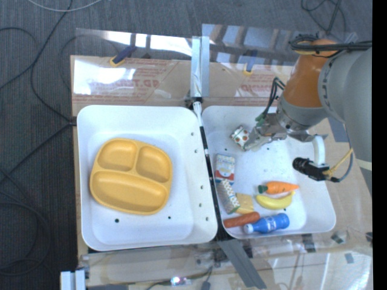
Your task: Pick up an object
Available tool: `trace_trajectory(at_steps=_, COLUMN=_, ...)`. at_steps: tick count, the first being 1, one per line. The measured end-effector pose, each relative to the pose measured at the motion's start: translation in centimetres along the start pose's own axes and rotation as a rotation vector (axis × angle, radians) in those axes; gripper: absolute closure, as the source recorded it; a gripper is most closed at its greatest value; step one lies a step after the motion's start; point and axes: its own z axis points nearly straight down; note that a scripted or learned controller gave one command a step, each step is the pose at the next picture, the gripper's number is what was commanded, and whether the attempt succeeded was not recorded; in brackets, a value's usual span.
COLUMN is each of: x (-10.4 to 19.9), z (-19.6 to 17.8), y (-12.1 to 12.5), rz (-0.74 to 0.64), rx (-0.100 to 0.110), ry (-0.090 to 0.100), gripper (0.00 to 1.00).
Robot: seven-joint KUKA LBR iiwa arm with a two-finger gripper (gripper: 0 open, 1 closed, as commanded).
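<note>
My gripper [259, 139] is low in the back part of the right bin [314, 222], coming in from the right under the arm's orange band. Just left of its tip, touching or nearly touching it, lies a small red and white box [240, 136]. Further forward in the same bin are a red and white packet [225, 166], a striped bar [228, 195], a yellow block [245, 203], a red sausage [240, 220], a blue bottle [269, 223], a banana [274, 202] and a carrot [278, 187].
The left bin [97, 119] holds a yellow divided plate [130, 175]. A raised rim [205, 162] separates the two bins. A black fitting with a yellow cable [309, 167] hangs off the arm over the right bin's right side.
</note>
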Motion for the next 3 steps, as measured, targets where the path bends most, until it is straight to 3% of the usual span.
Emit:
trace_trajectory(at_steps=1, x=0.0, z=0.0, y=0.0, rz=0.000, rx=0.000, ry=0.000, gripper=0.00)
trace_trajectory(at_steps=2, x=2.1, z=3.3, y=1.7, rz=-0.005, rx=-0.013, ry=-0.008, gripper=0.00)
trace_trajectory(at_steps=3, x=2.1, z=2.7, y=1.7, rz=-0.005, rx=-0.009, ry=-0.006, gripper=1.00)
